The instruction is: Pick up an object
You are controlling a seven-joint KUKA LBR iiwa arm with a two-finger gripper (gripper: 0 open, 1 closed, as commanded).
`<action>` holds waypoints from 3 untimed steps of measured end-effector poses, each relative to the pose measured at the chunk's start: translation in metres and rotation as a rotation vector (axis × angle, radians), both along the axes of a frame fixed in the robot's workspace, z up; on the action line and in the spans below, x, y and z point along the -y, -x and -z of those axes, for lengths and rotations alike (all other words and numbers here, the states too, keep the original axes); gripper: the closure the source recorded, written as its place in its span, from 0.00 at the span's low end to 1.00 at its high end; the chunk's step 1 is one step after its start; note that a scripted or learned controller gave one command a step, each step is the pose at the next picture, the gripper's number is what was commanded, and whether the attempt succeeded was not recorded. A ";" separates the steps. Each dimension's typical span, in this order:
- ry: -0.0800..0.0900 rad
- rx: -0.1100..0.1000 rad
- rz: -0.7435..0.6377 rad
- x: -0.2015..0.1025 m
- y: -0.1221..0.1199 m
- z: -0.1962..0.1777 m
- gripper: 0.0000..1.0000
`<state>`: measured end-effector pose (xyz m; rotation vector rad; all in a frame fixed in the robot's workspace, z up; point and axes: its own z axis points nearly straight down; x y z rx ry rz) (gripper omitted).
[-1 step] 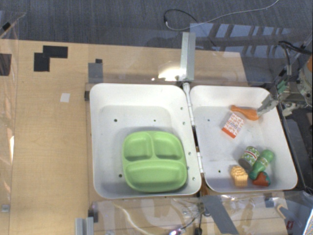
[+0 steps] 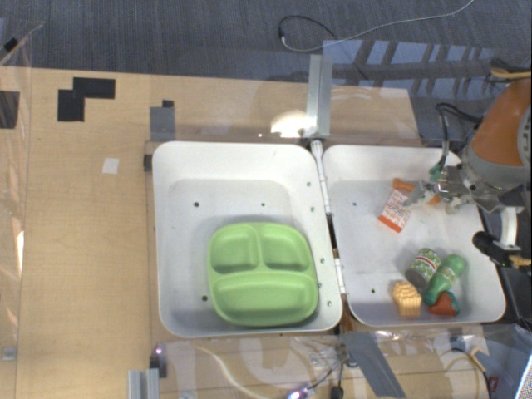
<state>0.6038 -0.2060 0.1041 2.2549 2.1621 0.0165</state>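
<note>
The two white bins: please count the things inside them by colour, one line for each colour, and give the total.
Green: 2, the divided plate in the left bin and the bottle in the right bin.
Orange and white: 1, the packet.
Yellow: 1, the small corn-like toy.
Green and white with red label: 1, the can.
Total: 5

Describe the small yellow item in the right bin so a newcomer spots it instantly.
Find the right bin, then its near edge, where three small items cluster. The yellow ridged block is leftmost, beside a green bottle and a green-labelled can; it alone is yellow.
</note>
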 end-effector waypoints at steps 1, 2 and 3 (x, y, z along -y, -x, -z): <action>-0.001 -0.024 0.019 -0.040 -0.064 0.012 0.00; 0.000 -0.015 0.009 -0.042 -0.068 -0.001 1.00; -0.004 -0.013 -0.054 -0.111 -0.067 -0.106 1.00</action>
